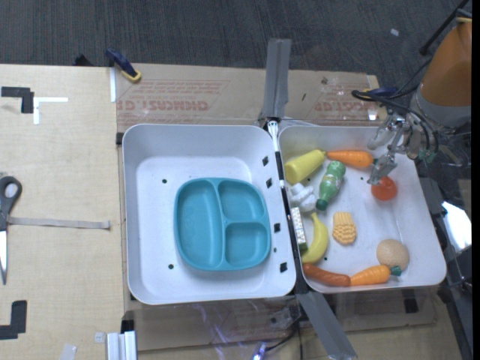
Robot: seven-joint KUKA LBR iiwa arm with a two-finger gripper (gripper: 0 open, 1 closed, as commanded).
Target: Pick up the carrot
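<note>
A: Where is the gripper (382, 167)?

B: Upper right of the frame, over the right bin (420, 235). It hangs just above a red tomato (384, 190), and its tip looks to be touching the tomato's top. How wide it stands I cannot tell; the metal parts blur together there.

A: And the carrot?

B: There are two. One carrot (349, 157) lies near the top of the right bin, just left of the gripper, pointing sideways, next to a yellow pepper-like piece (302, 165). The second carrot (371, 276) lies along the bin's lower edge, its tip touching a red chili-like piece (326, 277). Neither is between the fingers.

A: What else is in that bin?

B: A green bottle (329, 185) tilted below the yellow piece, a small white object (302, 196) beside it, a banana (318, 240) at the left wall, a corn cob (343, 228) in the middle, and a tan egg-like ball (392, 253) lower right.

A: The left bin (142, 223)?

B: It holds a teal divided plate (223, 223) with three compartments. Scissors (6, 216) lie at the far left edge of the frame.
</note>
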